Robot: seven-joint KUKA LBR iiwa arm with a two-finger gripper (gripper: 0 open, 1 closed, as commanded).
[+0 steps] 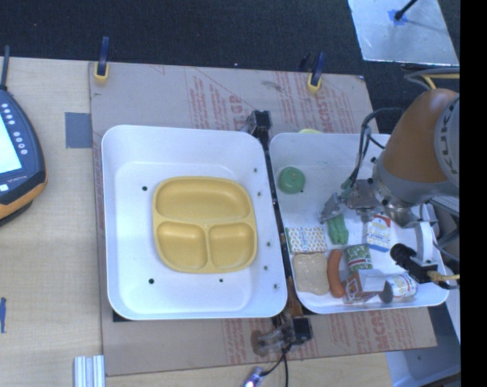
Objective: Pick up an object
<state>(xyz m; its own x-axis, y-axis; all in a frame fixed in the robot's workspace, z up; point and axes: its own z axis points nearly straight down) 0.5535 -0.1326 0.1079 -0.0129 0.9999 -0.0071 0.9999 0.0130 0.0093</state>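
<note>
Brown cardboard covers your bench under two white bins: the left bin [114, 216] holds a yellow divided tray [204, 222]. Your gripper [340, 205] hangs low in the right bin [308, 147], just above a green object [337, 230] among the clutter. You cannot tell how the hand stands.

The gripper [338, 208] hangs low in the right bin [308, 145], a green pickle [337, 230] just below its fingertips.

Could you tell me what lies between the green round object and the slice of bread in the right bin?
In the camera view, a small patterned white square packet lies between the green round object and the slice of bread, just above the bread.
</note>
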